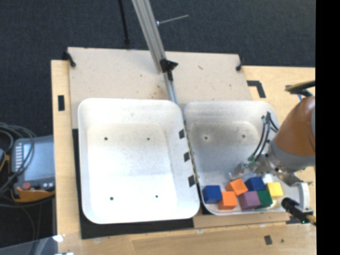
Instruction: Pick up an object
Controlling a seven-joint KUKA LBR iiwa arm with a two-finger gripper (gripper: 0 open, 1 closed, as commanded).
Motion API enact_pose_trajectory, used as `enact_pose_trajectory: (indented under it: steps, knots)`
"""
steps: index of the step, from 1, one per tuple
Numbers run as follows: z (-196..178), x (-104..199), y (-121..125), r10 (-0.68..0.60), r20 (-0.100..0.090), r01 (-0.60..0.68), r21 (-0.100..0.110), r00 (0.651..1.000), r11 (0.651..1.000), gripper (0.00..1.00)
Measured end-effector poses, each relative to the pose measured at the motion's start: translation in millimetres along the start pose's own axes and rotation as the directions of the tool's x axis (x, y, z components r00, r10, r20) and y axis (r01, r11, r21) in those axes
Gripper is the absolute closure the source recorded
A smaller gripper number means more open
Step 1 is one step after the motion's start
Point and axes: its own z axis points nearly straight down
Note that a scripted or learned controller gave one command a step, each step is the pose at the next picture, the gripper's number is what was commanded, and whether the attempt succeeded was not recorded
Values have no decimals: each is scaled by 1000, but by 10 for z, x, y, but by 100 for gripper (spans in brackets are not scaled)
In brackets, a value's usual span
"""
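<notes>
Camera view from above gives me both white bins side by side on the bench: the left bin sits wide in the middle, and the right bin lies just beside it, their inner walls touching along a row of dark clips. My arm comes in from the right, its orange band hanging over the right bin's far-right edge. Below it the gripper reaches down into the lower right corner of that bin, right above the blocks; it is a tangle of grey metal and cable from here, and I cannot tell how it is set or whether it has hold of anything. The blocks are crowded together in that same corner, against the bin's lower wall. A blue block sits furthest left, slightly apart. Next come two orange blocks, one behind the other, then a purple block, a green block and a yellow block at the right end. A second blue block lies behind them, nearest the gripper.
</notes>
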Motion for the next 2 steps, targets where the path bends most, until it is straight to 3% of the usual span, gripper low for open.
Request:
enact_pose_trajectory:
  steps: [1,2]
  knots:
    - [-118,-9,12,7,2,-7,-5,1000,1000,100]
    - [-591,-11,-43,2,-2,-2,3,1000,1000,100]
